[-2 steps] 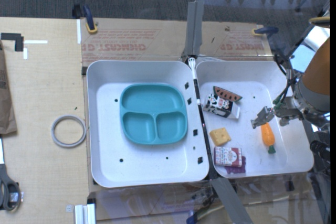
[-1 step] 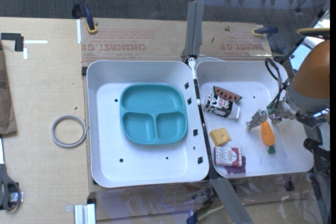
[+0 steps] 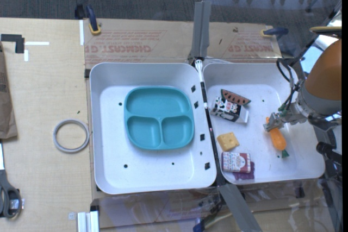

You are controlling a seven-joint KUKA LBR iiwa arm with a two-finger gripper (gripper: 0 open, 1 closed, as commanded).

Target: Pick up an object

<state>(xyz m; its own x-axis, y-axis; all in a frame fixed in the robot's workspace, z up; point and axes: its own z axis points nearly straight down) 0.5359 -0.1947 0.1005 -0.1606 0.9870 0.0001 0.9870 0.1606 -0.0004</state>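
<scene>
Camera view: gripper sits low in the right bin, toward its right side, directly over the top end of an orange carrot-shaped toy. The metal finger assembly is small and partly blurred here; I cannot tell whether it is spread or pressed together, or whether it grips the toy at all. The carrot toy lies on the bin floor, long axis running roughly up-down in frame, a small green bit just beyond its lower end.

Behind the gripper the grey wrist runs right to the orange band of the arm, with black cables looping above it.

Other contents of the right bin, all left of the gripper and apart from it: a dark brown wedge with pale spots near the bin's upper middle; touching its lower side, a black-and-white printed packet; below those, a tan cracker-like square; nearest the front wall, a red-and-white printed pouch. None of these touch the carrot toy.

Left bin: a teal divided plate with three compartments, lying flat near the centre.

The bench outside the bins: a pale ring to the left of the left bin; scissors at the lower left corner; a brown paper item at the far left edge. A cardboard sheet with red lettering lies behind both bins, held by a clamp at its left.
</scene>
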